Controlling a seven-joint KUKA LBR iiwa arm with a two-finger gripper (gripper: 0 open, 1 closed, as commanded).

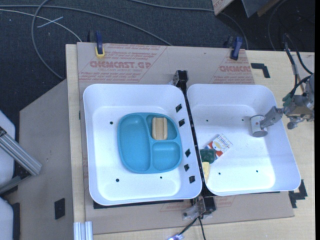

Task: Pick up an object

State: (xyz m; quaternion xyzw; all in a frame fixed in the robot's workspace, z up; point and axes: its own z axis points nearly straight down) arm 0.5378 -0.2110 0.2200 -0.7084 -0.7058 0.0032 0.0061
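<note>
Dark carpet (40,49) w/ loose cables (60,4)

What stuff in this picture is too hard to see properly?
- End effector, camera view: too small and grey to tell how it is set.
- Arm: cut off by the picture's right side.
- Small packet in the right bin: print too tiny to read.
- Green and yellow bits: too small to name, partly against the bin wall.

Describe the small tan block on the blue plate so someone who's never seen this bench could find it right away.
Start at the left white bin, which holds a blue divided plate. In the plate's upper right compartment lies the tan block, its long side running up and down. It is the one thing on the plate, and plain tan, unlike the colourful packet in the right bin.
</note>
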